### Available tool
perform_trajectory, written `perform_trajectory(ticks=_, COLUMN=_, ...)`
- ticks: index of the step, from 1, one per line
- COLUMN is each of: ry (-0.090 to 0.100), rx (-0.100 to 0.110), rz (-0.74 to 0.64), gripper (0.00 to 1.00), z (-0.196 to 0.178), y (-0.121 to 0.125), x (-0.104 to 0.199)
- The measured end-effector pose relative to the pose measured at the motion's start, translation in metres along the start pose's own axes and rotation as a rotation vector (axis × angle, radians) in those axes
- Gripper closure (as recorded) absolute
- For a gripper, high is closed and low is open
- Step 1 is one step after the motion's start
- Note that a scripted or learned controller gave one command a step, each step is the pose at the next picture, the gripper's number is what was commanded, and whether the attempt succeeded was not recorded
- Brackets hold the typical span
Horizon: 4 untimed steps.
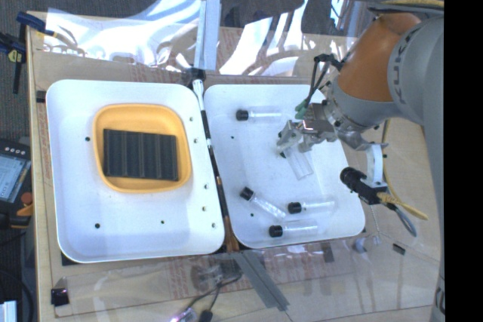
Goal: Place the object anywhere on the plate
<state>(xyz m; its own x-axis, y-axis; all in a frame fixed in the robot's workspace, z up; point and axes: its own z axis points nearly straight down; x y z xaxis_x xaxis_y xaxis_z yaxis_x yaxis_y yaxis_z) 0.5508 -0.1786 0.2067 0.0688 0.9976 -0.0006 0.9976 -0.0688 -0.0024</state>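
A yellow plate (139, 123) with a dark ribbed middle lies in the left bin (75, 215). Several clear tubes with black caps lie in the right bin (339, 219): one at the upper left (260, 115), one at the lower left (263, 203), and two near the front edge (313, 205) (293, 228). My gripper (293, 143) hangs over the middle of the right bin. A further clear tube (302, 164) sits just below it. Whether that tube is held or lying on the floor is unclear.
A raised rim with a black strip (211, 162) divides the two bins. Crumpled clear plastic (151, 30) stands behind them. The arm's orange band (373, 60) looms over the right bin's far right corner.
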Motion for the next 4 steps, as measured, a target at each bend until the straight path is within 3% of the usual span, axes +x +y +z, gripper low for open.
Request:
perform_trajectory(ticks=1, ry=0.000, rx=-0.001, rz=-0.256, gripper=1.00, z=0.003, y=0.058, x=0.033)
perform_trajectory(ticks=2, ry=0.000, rx=-0.002, rz=-0.449, gripper=1.00, z=-0.007, y=0.069, x=0.069)
perform_trajectory(ticks=3, ry=0.002, rx=0.002, rz=-0.658, gripper=1.00, z=0.016, y=0.035, x=0.097)
perform_trajectory(ticks=4, ry=-0.001, rx=-0.002, rz=-0.756, gripper=1.00, z=0.014, y=0.055, x=0.126)
